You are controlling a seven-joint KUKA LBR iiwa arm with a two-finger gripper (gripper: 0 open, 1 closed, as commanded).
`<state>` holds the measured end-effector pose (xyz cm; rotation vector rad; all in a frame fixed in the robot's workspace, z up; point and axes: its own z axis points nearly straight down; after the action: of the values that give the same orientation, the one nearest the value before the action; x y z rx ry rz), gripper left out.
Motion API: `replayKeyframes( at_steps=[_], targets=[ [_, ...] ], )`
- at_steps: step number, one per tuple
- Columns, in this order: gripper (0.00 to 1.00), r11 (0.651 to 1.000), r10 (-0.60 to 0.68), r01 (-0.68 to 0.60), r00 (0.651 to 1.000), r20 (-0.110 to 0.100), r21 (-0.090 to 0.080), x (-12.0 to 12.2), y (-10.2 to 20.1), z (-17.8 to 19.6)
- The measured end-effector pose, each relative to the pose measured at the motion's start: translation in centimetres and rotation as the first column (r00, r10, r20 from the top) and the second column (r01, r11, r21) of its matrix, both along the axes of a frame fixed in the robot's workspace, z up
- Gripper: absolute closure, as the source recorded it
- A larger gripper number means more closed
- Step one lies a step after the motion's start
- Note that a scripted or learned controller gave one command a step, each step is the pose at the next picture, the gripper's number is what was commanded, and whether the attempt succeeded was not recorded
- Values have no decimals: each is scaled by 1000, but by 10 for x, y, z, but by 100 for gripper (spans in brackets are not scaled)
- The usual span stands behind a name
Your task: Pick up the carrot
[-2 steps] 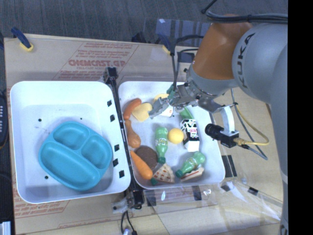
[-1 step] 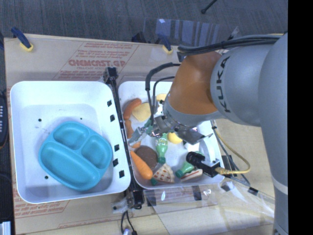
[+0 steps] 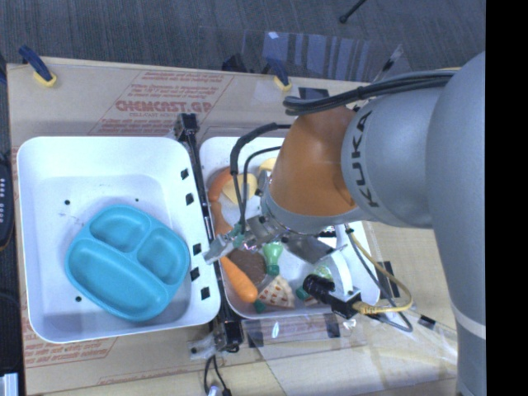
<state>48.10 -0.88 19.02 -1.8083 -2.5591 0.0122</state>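
Observation:
The carrot [image 3: 240, 284] is a short orange piece lying near the front left corner of the right bin [image 3: 216, 151]. It points towards the bin's front edge, and its upper end sits beside a dark brown item [image 3: 247, 264]. My gripper [image 3: 235, 242] hangs low over the right bin, just behind and above the carrot, close to the bin's left wall. The arm's orange band [image 3: 309, 167] and grey wrist cover the middle of this bin. I see nothing held in the gripper.
In the right bin a tan and orange round food [image 3: 223, 190] lies behind the gripper. A green-topped piece [image 3: 272, 258] and a pizza-like wedge [image 3: 277, 292] lie right of the carrot. A blue divided plate [image 3: 125, 260] sits in the left bin [image 3: 49, 163].

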Motion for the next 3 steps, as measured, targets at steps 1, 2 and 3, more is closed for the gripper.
replayKeyframes(
  at_steps=[1, 2, 3],
  targets=[
    [0, 999, -47, 48, 999, 5, -4, 39, -41, 1],
    [0, 1000, 3, -3, 1000, 10, 1, 29, -88, -98],
    [100, 1000, 19, -19, 1000, 3, -1, 29, -88, -89]
  ],
)
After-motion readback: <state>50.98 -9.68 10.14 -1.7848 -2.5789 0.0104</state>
